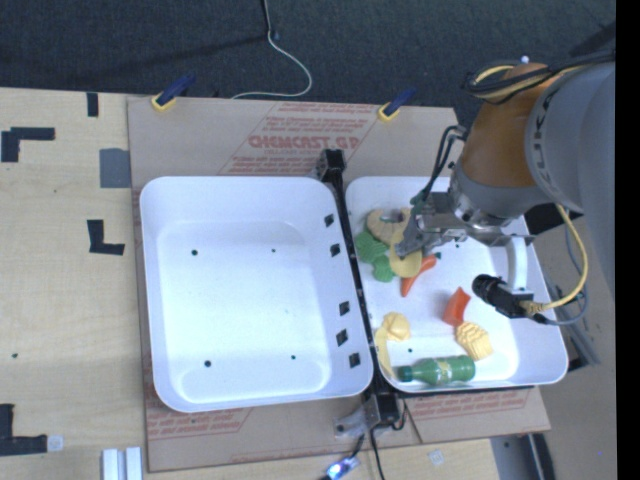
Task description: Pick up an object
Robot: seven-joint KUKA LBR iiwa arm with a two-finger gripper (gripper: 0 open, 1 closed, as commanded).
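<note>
Robot lab: bins (165, 203) on taped cardboard (290, 138).

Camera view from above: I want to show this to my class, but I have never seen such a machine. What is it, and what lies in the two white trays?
The camera looks down at a slant on a bench. The big grey and orange shape on the right is a robot arm; its tool is lowered over the right bin, among small toy foods. There you see a green bottle, a yellow piece, another yellow piece, a red piece, and green leafy pieces. Whether the tool grips anything cannot be told. The left bin sits beside it.
</note>
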